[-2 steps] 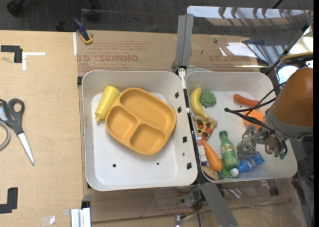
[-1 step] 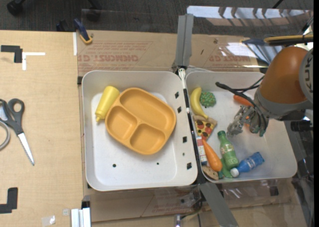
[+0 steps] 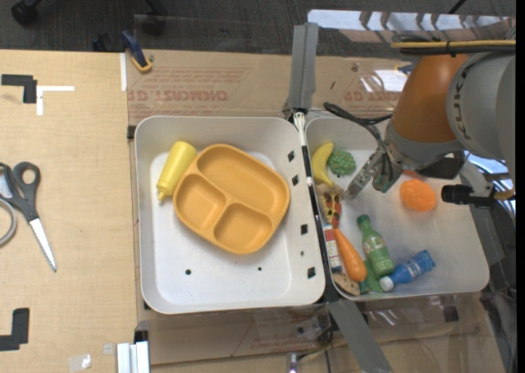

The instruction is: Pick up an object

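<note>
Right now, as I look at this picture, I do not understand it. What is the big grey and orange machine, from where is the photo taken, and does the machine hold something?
The machine is a robot arm that reaches in from the right. Its gripper is a two-finger claw. One fixed camera above the bench looks down at a slant.

The left bin holds a yellow divided plate and a yellow bottle. The right bin holds a toy banana, a green vegetable, an orange ball, a carrot, a green bottle and a blue bottle. Scissors lie on the bench.

The gripper hangs over the right bin; nothing shows between its fingers.
</note>
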Robot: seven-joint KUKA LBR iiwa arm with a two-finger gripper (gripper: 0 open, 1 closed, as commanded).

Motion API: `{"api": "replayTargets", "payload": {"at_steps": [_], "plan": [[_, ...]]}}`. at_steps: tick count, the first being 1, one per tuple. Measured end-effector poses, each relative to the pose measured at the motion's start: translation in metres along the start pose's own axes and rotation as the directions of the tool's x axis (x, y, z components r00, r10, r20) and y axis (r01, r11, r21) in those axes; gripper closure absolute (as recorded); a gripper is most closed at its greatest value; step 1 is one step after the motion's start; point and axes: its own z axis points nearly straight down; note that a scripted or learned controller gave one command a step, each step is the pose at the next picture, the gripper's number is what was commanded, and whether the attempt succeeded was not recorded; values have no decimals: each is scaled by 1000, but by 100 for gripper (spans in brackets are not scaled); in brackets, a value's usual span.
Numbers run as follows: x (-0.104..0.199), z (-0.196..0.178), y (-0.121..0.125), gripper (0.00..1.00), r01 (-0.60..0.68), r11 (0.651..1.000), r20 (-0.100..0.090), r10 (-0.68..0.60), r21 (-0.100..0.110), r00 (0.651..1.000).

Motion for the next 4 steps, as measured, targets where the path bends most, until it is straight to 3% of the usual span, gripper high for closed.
{"api": "replayTargets", "payload": {"at_steps": [1,2,4], "plan": [[0,0,0,0,0,1000,0,0,0,1000],[9,0,-23,0,221,975,-1,-221,1,975],[75,0,-63,0,181,983,1,-181,1,983]]}}
